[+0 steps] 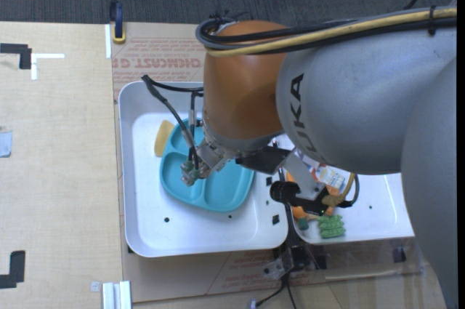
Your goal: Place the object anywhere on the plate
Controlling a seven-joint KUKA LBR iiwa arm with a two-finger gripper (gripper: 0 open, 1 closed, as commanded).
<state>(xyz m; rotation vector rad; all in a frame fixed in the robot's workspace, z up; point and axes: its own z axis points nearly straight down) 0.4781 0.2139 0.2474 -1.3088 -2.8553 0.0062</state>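
Over the left bin, the hand is hanging low above the blue plate, and whether it is gripping anything I cannot tell. No object is lying clearly on the plate, so the placing looks unfinished. A yellow piece is sitting at the plate's far edge. Much of the right bin is being covered by the arm, with green and orange items peeking out.

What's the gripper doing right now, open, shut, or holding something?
Gripper: over the blue plate in the left bin; whether it is open, shut or holding anything cannot be told from this view.
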